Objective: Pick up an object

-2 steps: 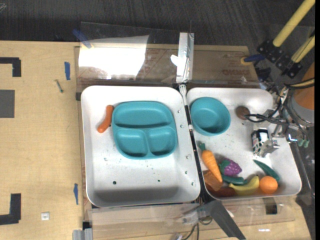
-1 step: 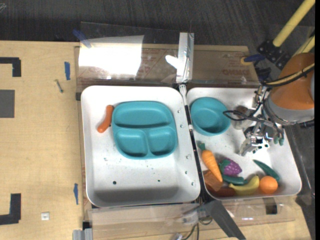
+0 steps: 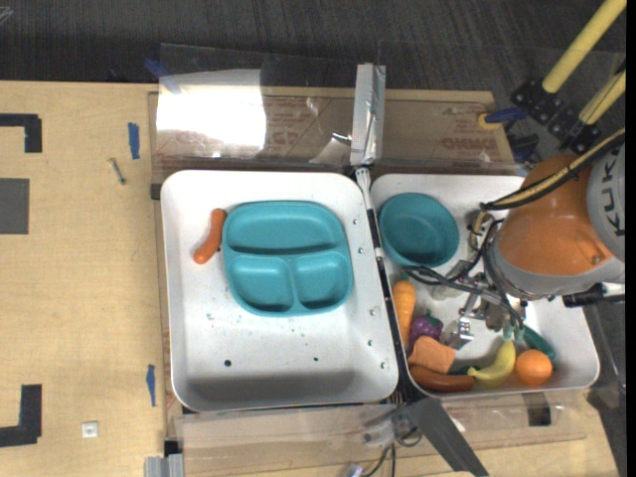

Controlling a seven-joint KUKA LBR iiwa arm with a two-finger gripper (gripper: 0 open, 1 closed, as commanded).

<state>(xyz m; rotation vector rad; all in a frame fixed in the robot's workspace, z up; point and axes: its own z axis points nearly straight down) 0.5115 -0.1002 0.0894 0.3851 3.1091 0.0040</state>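
On wooden bench (image 3: 70,296) | two white bins (image 3: 189,217) | hand (image 3: 465,328) state unclear

Bright overhead light, glare on plastic sheet (image 3: 214,117), img soft.

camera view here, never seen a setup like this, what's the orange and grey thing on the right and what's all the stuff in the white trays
You are looking down at a slant from one fixed camera above a bench. The orange and grey thing is a robot arm reaching in from the right. Its claw is low in the right tray, among toy food: a carrot, a banana, an orange and some purple grapes. A teal bowl sits at that tray's far end. The left tray has a teal divided plate with an orange toy sausage beside it. I cannot tell whether the claw has hold of anything.
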